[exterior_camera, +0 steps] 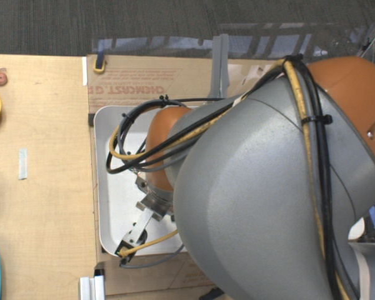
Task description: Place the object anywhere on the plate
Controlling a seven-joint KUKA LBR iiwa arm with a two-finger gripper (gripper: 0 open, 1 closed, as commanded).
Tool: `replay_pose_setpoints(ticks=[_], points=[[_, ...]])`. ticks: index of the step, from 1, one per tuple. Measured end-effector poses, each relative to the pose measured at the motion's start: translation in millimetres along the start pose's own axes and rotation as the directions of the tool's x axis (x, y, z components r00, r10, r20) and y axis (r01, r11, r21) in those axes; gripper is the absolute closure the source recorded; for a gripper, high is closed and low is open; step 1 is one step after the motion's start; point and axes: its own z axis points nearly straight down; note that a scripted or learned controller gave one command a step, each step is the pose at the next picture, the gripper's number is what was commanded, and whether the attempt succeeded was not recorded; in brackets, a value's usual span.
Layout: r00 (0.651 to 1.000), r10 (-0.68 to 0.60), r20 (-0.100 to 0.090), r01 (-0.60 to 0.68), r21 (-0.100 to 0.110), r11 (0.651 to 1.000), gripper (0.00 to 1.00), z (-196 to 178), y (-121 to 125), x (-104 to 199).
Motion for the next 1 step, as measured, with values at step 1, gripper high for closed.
replay_pose_setpoints(ticks=[1], points=[[0.978,-0.21,-0.007,0.21,-0.005,0.978,1.0,-122.2,4.8,0.4]])
